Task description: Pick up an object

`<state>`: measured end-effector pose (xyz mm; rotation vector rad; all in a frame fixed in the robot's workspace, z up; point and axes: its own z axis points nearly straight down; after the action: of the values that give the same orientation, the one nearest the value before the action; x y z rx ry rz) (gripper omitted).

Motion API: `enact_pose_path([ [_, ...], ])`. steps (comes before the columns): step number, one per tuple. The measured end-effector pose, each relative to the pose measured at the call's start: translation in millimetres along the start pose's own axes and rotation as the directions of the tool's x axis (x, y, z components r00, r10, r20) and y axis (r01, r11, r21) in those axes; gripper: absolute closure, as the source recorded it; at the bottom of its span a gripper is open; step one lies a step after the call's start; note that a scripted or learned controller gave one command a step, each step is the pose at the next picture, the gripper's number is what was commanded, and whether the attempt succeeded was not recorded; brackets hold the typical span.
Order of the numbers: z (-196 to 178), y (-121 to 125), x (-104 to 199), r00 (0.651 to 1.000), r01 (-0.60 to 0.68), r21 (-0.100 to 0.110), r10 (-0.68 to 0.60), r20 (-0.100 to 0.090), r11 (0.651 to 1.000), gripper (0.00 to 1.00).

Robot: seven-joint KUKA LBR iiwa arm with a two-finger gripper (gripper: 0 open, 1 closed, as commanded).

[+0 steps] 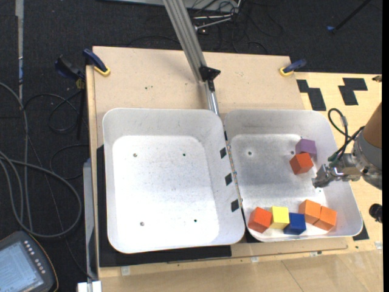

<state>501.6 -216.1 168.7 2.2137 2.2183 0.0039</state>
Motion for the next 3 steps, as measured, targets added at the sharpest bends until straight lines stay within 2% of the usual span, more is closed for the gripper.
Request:
enact_pose_path([
  [1, -53, -6, 5, 1.000, 0.001, 0.000, -0.001, 0.000, 1.000, 1.00],
  [2, -116, -3, 6, 1.000, 0.002, 0.000, -0.002, 0.000, 1.000, 1.00],
  [3, -104, 17, 51, 1.000, 0.005, 0.007, -0.005, -0.004, 1.000, 1.00],
])
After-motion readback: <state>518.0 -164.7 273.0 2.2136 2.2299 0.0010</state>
